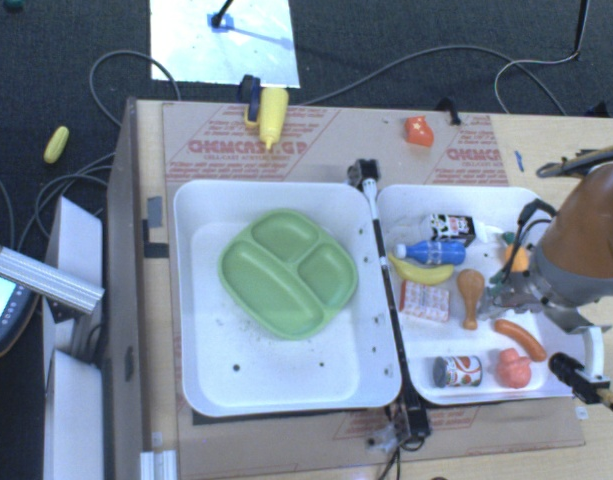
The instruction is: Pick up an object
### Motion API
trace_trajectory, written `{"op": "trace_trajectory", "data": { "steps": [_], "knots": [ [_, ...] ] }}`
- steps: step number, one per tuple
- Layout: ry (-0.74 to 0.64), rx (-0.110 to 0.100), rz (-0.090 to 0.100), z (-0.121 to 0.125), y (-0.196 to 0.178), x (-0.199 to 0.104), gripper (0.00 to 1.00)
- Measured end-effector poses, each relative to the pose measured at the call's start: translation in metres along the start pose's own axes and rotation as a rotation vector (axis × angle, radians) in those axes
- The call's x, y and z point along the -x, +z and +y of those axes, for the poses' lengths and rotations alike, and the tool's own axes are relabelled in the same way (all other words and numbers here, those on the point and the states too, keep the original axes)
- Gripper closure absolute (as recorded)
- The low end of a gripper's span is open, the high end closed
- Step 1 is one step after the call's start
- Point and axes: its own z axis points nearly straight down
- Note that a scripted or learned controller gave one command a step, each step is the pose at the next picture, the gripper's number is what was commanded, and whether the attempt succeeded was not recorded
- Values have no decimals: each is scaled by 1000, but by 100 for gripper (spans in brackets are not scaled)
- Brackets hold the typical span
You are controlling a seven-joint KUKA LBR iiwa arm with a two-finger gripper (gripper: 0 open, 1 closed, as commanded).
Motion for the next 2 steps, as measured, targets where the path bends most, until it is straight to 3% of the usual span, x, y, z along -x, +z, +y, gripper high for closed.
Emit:
{"op": "trace_trajectory", "data": {
  "steps": [1, 2],
  "knots": [
    [0, -13, 4, 53, -84, 33, 100],
    [-1, -15, 6, 47, -110, -1, 100]
  ]
}}
